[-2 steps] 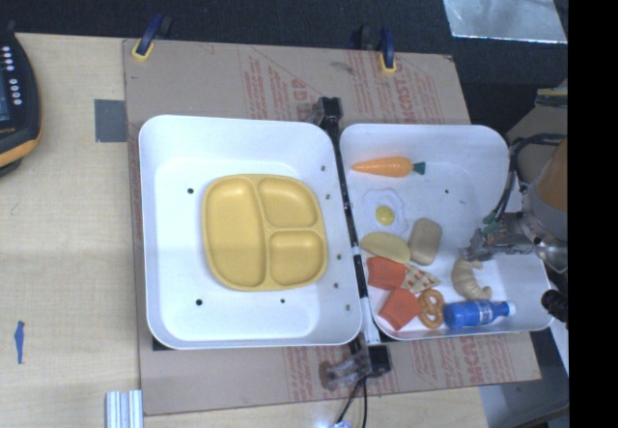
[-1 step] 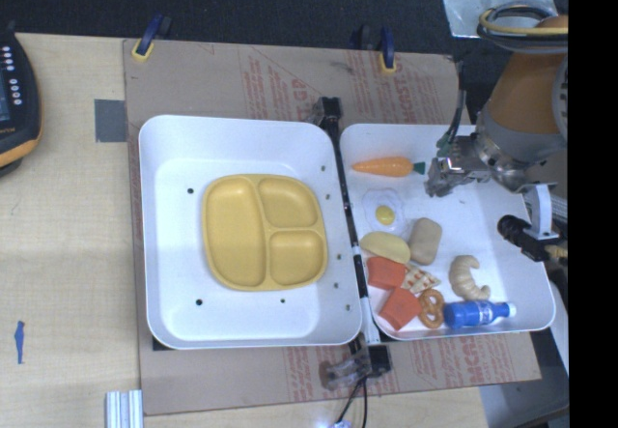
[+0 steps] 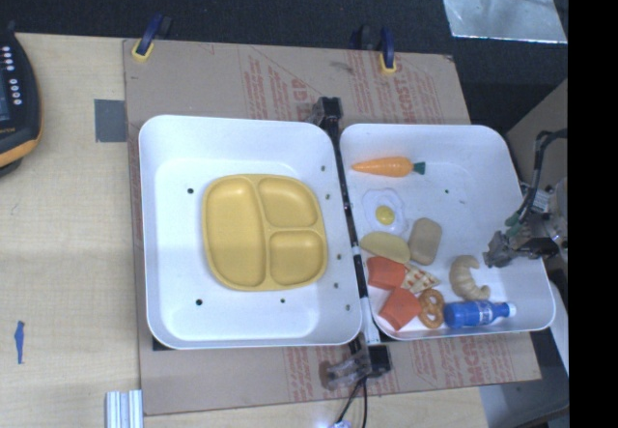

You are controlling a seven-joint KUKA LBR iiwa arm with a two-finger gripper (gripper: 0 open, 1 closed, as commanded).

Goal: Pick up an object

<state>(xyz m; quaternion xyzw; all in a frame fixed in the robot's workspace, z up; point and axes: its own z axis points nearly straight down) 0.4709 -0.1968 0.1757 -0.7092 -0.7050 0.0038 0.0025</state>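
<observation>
Cardboard-topped bench (image 3: 290, 88), yellow tray (image 3: 264, 230) left, toy food (image 3: 406, 252) crowding right bin (image 3: 473, 151)

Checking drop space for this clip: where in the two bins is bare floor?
Right bin: bare between the carrot and the pincer; crowded around the bottle and pretzel. Left bin: bare strips around the yellow tray.

A yellow divided tray (image 3: 264, 231) sits in the left bin (image 3: 164, 223). The right bin (image 3: 473, 151) holds a carrot (image 3: 383, 166), fried egg (image 3: 385, 214), croissant (image 3: 464, 273), pretzel (image 3: 431, 306) and blue bottle (image 3: 475, 314). The gripper (image 3: 512, 244) hangs at its right rim.
</observation>
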